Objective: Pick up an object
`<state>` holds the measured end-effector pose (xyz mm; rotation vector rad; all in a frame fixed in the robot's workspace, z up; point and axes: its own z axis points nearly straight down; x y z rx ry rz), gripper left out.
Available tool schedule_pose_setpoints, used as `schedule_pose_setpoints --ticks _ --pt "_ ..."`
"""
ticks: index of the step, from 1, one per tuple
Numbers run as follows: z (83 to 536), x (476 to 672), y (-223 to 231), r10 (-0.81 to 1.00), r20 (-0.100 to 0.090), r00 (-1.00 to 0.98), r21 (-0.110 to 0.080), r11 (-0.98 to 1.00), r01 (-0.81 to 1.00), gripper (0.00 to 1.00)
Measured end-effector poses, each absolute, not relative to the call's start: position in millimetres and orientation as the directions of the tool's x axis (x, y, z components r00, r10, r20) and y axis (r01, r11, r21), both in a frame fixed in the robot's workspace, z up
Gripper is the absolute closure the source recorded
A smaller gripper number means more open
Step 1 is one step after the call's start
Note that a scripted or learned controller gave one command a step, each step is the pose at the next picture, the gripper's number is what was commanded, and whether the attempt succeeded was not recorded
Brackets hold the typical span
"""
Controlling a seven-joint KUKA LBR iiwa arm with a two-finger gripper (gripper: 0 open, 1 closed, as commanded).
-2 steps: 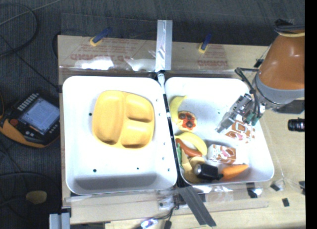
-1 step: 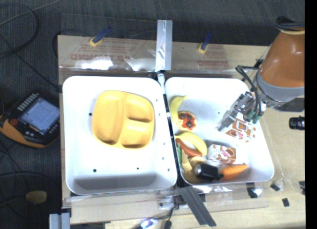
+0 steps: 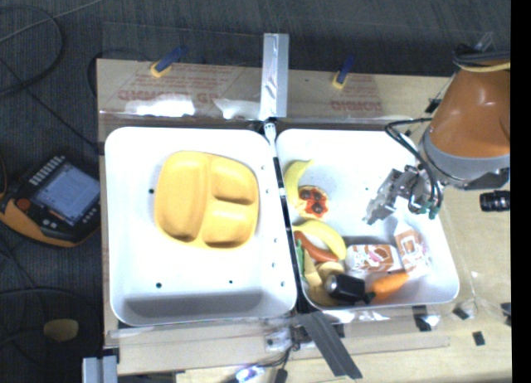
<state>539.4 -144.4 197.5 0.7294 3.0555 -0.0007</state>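
The claw [image 3: 390,201] hangs released and empty over the bare floor of the right bin [image 3: 365,157], above the packet [image 3: 412,250] and carrot [image 3: 387,283] lying near its front wall, so the pick seems barely begun.

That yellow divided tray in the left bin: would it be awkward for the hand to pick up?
Probably. The yellow divided tray looks like rigid moulded plastic, so it should stay stiff and is likely light for its size. It is broad with rounded, glossy edges, so the hand may slip off unless it pinches a rim.
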Motion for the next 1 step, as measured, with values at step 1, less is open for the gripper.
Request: schedule_pose_setpoints --ticks 1 --pt "216.3 612.0 -116.8 0.714 0.0 -0.7 0.0 0.7 0.714 1.0"
